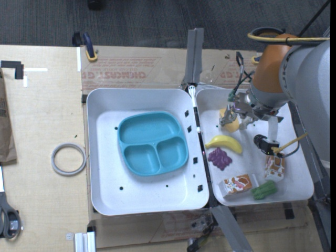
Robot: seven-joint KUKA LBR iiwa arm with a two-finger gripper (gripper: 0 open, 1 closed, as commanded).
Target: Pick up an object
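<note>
Yellow object (231, 124) directly under jaws (230, 118)

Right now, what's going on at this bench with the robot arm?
The arm reaches from the right into the right bin, its gripper low by a yellow item near the back. A banana, purple grapes, a small carton and a green item lie loose. The left bin holds a blue divided plate.

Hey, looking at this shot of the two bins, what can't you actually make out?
- Camera view: whether the claw is open, or grips the yellow object under it; the wrist hides the fingers.
- That yellow object's identity: largely covered by the claw.
- Print on the small carton: too small.
- Scissors: cut off by the left edge.
</note>
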